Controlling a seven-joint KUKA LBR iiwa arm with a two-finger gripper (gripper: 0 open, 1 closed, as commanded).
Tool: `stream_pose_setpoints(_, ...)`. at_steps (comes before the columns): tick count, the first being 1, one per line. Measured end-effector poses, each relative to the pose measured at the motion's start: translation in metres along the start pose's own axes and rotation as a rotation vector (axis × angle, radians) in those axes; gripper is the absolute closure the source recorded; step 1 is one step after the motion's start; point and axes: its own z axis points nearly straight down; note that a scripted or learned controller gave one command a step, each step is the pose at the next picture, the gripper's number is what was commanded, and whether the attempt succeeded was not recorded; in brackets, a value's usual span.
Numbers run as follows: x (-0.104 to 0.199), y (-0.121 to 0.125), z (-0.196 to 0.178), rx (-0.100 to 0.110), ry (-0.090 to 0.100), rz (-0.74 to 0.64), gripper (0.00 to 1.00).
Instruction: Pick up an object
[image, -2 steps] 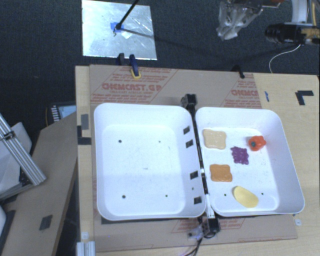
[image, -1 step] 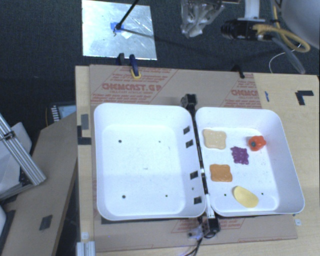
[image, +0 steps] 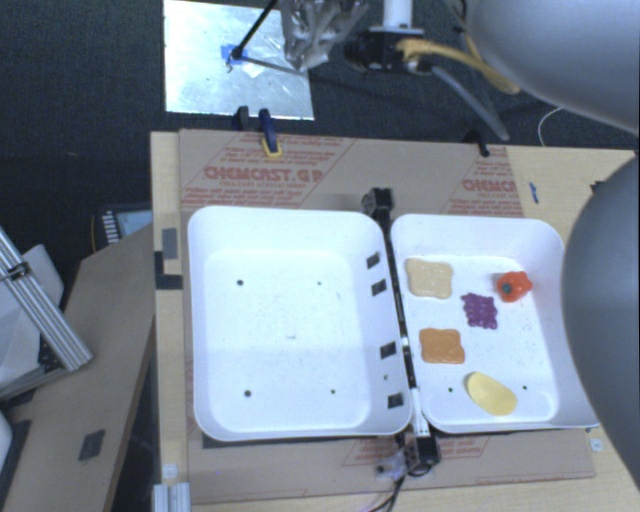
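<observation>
Several small items lie in the right bin (image: 535, 235). They are a tan bread slice (image: 428, 278), a red-orange tomato (image: 512, 286), a purple grape bunch (image: 480, 310), an orange cracker-like square (image: 441, 346) and a yellow oval piece (image: 491, 393). My gripper (image: 303, 42) is far from them, at the top of the view beyond the bench's back edge, over a shiny metal sheet (image: 215, 70). It looks blurred, and nothing is visibly held in it.
The left bin (image: 205, 300) sits beside the right one, joined by a black hinge strip (image: 392, 300). A grey arm segment (image: 605, 330) looms over the right bin's right edge. A yellow-and-blue clamp (image: 268, 135) grips the bench's back edge. An aluminium rail (image: 40, 310) stands at far left.
</observation>
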Motion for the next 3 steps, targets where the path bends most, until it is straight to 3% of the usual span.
stream_pose_setpoints(1,-0.007,-0.001,0.165,0.018,-0.008,0.012,1.0)
stream_pose_setpoints(2,-0.006,0.001,0.041,-0.012,0.002,0.007,1.0)
stream_pose_setpoints(3,-0.06,-0.064,0.121,0.012,-0.006,0.014,1.0)
